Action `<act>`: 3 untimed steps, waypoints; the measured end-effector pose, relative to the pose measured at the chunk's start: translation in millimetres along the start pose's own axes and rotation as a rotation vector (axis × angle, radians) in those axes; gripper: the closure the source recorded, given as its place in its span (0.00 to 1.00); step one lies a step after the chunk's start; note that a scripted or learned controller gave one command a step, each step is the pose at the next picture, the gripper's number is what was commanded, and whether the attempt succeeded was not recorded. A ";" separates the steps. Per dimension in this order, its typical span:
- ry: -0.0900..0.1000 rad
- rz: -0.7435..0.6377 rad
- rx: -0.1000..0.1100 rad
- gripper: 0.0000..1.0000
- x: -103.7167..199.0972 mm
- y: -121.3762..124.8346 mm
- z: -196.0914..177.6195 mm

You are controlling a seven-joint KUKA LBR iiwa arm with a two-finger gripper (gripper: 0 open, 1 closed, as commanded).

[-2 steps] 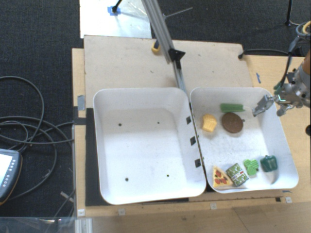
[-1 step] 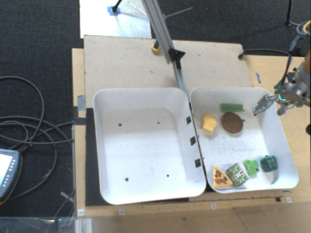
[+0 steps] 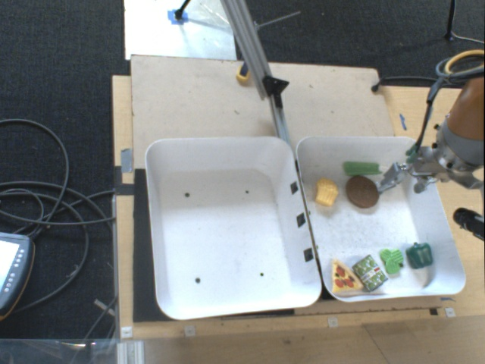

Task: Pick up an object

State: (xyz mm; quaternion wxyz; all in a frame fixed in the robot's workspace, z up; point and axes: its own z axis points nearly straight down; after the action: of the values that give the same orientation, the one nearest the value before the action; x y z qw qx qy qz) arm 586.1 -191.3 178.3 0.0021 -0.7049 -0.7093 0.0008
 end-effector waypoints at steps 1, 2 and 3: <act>-0.001 0.000 -0.001 0.00 5.8 5.6 44.9; 0.000 0.003 -0.004 0.00 6.3 7.0 87.5; -0.002 0.001 -0.012 1.00 5.3 9.1 73.2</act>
State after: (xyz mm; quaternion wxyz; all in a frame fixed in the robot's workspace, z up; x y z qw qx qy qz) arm 595.0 -185.8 105.2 -0.0031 -0.7054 -0.7088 -0.0026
